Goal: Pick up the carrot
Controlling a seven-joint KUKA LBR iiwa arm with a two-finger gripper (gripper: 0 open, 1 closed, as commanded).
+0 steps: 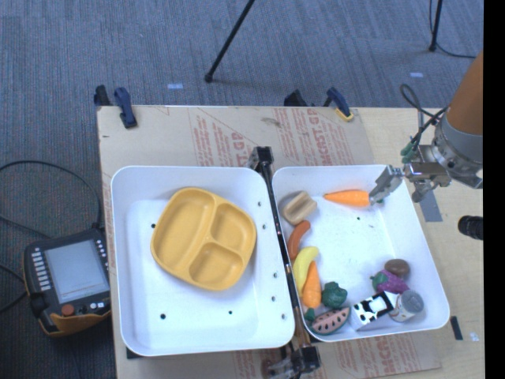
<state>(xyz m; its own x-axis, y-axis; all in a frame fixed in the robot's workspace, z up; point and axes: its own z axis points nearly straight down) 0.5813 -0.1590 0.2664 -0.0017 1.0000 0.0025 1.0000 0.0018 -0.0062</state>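
You face cardboard-topped bench (221,133) on grey carpet (118,38). Two bins (126,212); one yellow tray (203,238). Two carrots: one (347,198) in right bin's far part, pinched by gripper (380,190).

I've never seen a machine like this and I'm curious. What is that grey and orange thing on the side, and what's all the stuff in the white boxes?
That is a robot arm, reaching in from the right. At its tip is a claw for grabbing things. The camera sits above the bench, looking down at a slant. There are two white bins. The left bin holds a yellow plate with compartments. The right bin holds toy food: a carrot near the top, a bread roll, a sausage, a banana, a second carrot, a watermelon slice and more. The claw is right beside the top carrot's end, but I can't tell whether it is gripping it.
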